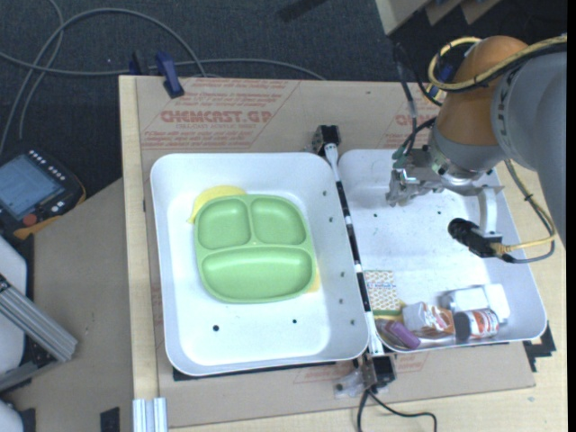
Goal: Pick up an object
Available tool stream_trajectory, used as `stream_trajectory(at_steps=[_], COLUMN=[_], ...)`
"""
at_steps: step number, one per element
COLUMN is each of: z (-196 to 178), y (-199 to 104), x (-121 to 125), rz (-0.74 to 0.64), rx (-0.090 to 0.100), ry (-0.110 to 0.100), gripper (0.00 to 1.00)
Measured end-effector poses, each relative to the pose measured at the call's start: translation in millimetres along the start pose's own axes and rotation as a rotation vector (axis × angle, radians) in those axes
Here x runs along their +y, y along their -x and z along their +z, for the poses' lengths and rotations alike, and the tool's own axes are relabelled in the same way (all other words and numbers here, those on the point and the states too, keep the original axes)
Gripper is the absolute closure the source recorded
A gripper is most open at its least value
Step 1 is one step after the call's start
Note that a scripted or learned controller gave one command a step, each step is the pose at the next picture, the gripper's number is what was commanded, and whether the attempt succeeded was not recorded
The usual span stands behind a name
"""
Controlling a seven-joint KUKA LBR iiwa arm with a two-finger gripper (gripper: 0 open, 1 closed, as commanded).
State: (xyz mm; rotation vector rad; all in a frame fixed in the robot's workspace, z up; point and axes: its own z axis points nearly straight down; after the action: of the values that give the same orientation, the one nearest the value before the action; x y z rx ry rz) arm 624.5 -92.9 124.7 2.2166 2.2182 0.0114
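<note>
Cluttered bottle [454,318], label unreadable

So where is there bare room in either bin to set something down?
Left white bin: strips around the green divided plastic tray, widest along the near edge. Right white bin: bare middle floor below the pincer. Crowded: its near edge, with packets and a bottle.

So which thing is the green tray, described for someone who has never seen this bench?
Take the left white bin of the two. The green tray lies flat near its middle, over something yellow peeking out behind it. Its three compartments, two small and one long, and its pale green colour set it apart.
</note>
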Motion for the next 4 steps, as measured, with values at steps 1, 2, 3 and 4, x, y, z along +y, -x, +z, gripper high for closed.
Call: stream_trajectory(at_steps=[1, 2, 3, 4], z=[-10.0, 40.0, -60.7, -60.0], y=[-0.4, 5.5, -61.4, -79.0], x=[0.6, -46.9, 1.3, -4.3], rz=[0.000, 0.001, -0.001, 0.000], rx=[0.000, -0.001, 0.000, 0.000], ry=[0.002, -0.011, -0.006, -0.011], gripper=[1.00, 1.00, 1.00, 1.00])
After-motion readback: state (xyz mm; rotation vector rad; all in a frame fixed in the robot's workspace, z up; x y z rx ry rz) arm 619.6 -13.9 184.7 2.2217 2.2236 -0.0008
